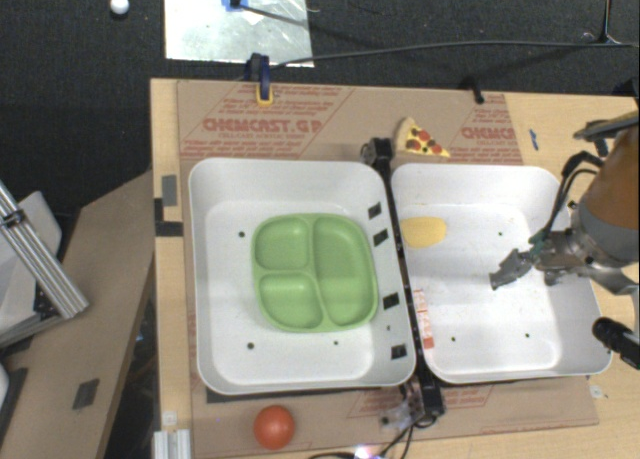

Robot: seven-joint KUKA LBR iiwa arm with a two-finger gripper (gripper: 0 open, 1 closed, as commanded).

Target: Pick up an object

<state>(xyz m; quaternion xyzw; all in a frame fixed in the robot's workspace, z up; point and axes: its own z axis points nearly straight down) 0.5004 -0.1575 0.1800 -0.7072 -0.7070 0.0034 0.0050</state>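
A flat yellow oval object (423, 232) lies in the right bin (470, 347), near its upper left part. My gripper (512, 269) hangs over the same bin at its right side, to the right of and below the yellow object and apart from it. Nothing shows between its dark fingertips. A green divided plate (314, 271) rests in the middle of the left bin (225, 347).
A toy pizza slice (422, 139) lies on the cardboard just behind the right bin. A red ball (274, 426) sits on the bench in front of the left bin. The arm's grey body (610, 212) covers the right bin's right edge.
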